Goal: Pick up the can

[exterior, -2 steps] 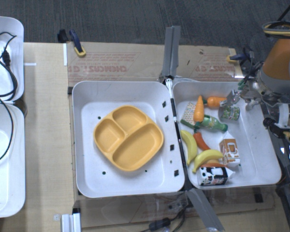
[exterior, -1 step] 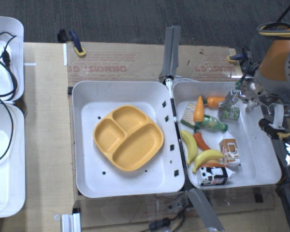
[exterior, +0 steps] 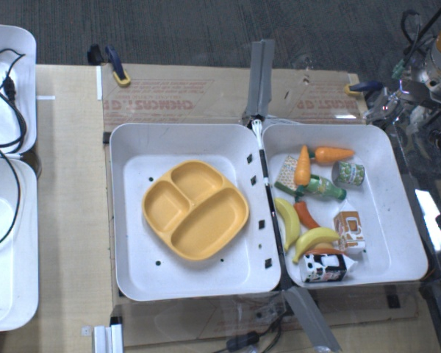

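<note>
The can is small, with a green and white label. It lies on its side in the right bin, near the far right. An orange carrot lies just behind it and a green bottle just to its left. My gripper hangs among cables and dark metal parts at the upper right, outside the bin's far right corner. It is well apart from the can and too cluttered to read.
The right bin also holds a second carrot, two bananas, a red pepper, a juice box, a black and white carton and a packet. A yellow divided plate sits in the left bin.
</note>
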Controlling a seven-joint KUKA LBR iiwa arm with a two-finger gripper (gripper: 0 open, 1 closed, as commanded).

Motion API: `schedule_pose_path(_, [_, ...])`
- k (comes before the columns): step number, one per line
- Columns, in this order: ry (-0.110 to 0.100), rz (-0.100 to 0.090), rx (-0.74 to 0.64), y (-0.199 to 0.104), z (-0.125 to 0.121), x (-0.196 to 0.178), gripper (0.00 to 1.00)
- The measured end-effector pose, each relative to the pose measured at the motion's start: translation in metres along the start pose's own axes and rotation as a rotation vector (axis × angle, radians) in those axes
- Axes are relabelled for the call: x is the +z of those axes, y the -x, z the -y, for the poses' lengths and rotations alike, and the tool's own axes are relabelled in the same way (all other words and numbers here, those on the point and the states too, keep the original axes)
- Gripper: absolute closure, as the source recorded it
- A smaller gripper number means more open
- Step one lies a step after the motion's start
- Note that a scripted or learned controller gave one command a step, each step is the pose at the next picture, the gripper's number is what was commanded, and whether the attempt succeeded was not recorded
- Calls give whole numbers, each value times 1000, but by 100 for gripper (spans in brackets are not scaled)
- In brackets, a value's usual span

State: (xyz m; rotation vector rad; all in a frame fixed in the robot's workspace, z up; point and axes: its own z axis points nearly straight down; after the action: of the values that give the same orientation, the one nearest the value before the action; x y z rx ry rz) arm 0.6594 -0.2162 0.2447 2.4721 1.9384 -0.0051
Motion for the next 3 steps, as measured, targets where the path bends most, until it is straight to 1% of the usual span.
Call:
schedule_pose_path(1, [-3, -1, 16, -5, 35, 87, 0])
schedule_pose_path(2, [-2, -3, 39, -17, 62, 155, 0])
schedule_pose_path(3, [-4, -2, 41, -15, 62, 147, 100])
